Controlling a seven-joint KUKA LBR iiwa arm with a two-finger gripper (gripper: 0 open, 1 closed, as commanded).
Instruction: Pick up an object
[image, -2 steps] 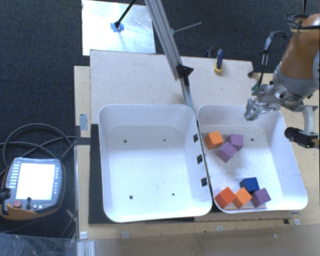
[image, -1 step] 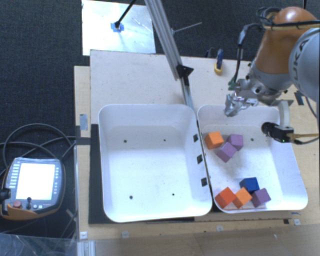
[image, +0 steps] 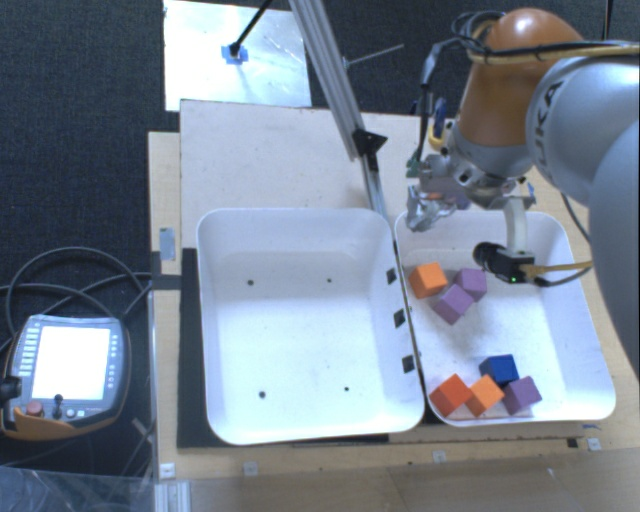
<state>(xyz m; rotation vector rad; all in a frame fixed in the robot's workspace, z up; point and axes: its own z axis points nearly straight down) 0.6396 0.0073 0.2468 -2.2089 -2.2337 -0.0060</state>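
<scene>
Four blocks are sitting at the right bin's (image: 585, 395) near edge: two orange (image: 452, 393) (image: 486, 394), one blue (image: 499, 368), one purple (image: 522, 393). Farther back, an orange block (image: 429, 279) and two purple ones (image: 452, 302) (image: 473, 282) are clustering. Above the far rim the end effector (image: 424, 213) is hovering, gripping nothing; I cannot tell its opening.

A robotics lab: an industrial arm (image: 560, 110) over the table (image: 270, 150), teach pendant (image: 65, 375) at lower left.
</scene>
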